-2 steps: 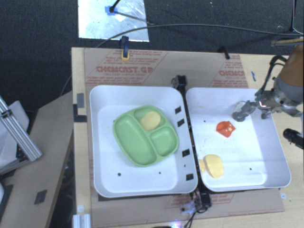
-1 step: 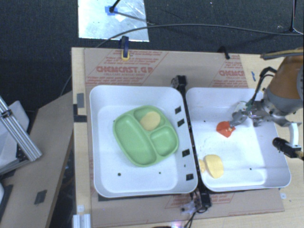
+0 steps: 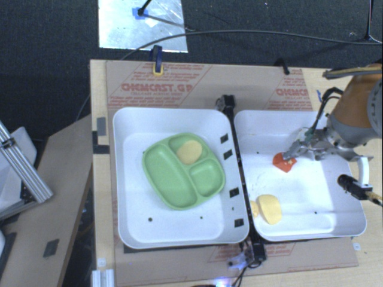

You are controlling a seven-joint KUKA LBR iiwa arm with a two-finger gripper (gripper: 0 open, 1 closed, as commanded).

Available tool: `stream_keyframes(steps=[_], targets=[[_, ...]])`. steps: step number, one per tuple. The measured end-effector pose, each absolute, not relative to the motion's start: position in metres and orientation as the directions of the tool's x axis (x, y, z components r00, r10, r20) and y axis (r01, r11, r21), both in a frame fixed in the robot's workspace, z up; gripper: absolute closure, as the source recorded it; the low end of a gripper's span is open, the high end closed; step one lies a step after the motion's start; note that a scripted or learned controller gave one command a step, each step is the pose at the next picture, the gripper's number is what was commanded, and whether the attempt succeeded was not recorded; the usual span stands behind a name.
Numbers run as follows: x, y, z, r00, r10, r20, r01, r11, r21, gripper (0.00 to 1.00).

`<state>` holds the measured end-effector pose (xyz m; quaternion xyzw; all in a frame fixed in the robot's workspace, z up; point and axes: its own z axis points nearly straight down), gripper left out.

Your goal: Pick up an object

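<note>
In the right bin (image 3: 335, 220) I'm steering the gripper (image 3: 291, 155), whose spread I cannot tell, onto the red piece (image 3: 283, 162), aiming to straddle it squarely before closing.

A small red thing (image 3: 283, 162) lies flat in the right bin (image 3: 341, 220), near the middle. A soft yellow thing (image 3: 268, 208) lies near that bin's front left corner. Another yellow thing (image 3: 190, 152) sits in the green tray (image 3: 173, 184), in its top pocket.
</note>
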<state>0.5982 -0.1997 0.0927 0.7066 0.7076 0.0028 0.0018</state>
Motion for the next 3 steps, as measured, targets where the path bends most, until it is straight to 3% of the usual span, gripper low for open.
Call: stream_keyframes(steps=[1, 2, 3], targets=[[0.603, -0.199, 0.106, -0.004, 1.0, 0.0, 1.0, 0.004, 0.021, 1.0], [0.601, -0.2, 0.168, -0.004, 1.0, -0.001, 1.0, 0.004, 0.002, 1.0], [0.602, -0.194, 0.226, -0.005, 1.0, -0.001, 1.0, 0.005, 0.001, 1.0]])
